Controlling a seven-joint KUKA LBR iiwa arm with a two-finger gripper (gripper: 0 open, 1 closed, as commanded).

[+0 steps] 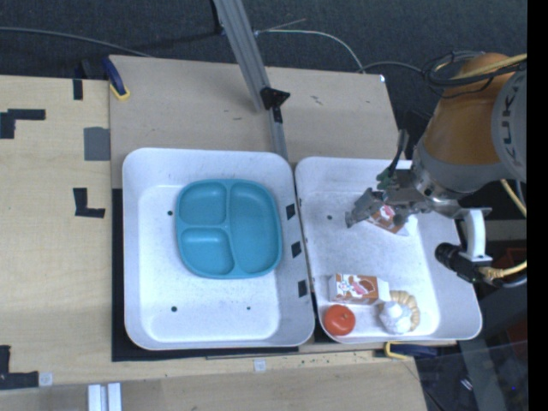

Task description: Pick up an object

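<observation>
Jaws (383, 209) hung over my right bin (342, 178), against a red-and-white packet (390, 218); whether they gripped it, I couldn't tell.

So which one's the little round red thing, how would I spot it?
Look at the right-hand bin, along its near edge. The red ball sits in the left corner there, just below a small printed carton. It is the only plain round red item; the pastry-like piece beside it is pale.

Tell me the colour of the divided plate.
Teal blue plate, in the left bin; camera view.
</observation>
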